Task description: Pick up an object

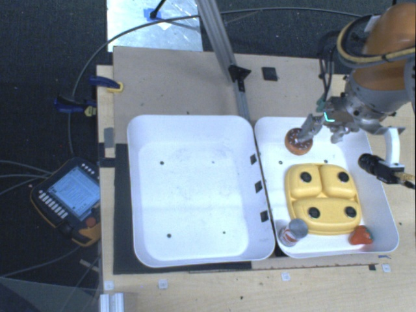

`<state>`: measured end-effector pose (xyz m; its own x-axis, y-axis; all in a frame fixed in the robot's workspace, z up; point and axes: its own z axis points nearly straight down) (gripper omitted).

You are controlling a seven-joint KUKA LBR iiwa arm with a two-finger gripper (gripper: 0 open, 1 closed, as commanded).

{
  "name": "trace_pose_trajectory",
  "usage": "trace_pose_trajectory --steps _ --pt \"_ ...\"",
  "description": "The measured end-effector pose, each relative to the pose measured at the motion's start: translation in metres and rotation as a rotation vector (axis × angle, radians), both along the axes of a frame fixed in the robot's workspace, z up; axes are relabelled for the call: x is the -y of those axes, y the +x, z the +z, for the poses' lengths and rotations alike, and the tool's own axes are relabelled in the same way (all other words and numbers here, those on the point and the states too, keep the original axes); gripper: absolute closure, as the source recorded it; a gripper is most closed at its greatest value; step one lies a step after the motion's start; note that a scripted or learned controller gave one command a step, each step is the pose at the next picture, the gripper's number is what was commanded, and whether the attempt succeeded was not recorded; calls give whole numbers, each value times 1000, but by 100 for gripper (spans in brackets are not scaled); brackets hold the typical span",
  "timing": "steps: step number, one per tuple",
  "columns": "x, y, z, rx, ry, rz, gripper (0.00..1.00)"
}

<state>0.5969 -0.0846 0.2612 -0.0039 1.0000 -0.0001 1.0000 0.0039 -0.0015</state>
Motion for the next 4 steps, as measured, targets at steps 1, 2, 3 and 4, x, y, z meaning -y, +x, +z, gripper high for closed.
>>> trace_pose_trajectory --steps 1,2,3,4 --pt "0 1 1 3 0 0 0" --pt "4 9 -46 0 -1 -3 0" --pt "0 6 -89 0 0 -3 0" --pt "10 4 -142 2 -1 -3 0"
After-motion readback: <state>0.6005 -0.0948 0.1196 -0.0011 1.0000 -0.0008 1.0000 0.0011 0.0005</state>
